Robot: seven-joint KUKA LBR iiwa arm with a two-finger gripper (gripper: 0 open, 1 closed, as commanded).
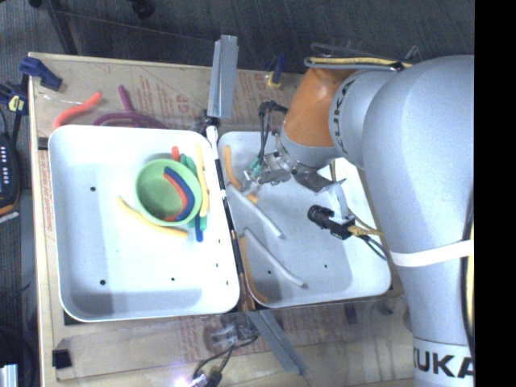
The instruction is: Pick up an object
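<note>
Lying well left of the pincer (256, 177): green bowl (167, 190), left bin (81, 256).

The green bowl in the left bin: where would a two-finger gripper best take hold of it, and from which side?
Probably the green bowl by its rim, from above. It sits open side up in the left bin, so one finger can go inside and one outside. The rim's left arc looks best: coloured strips crowd the right edge and a yellow strip runs under the lower left.
</note>
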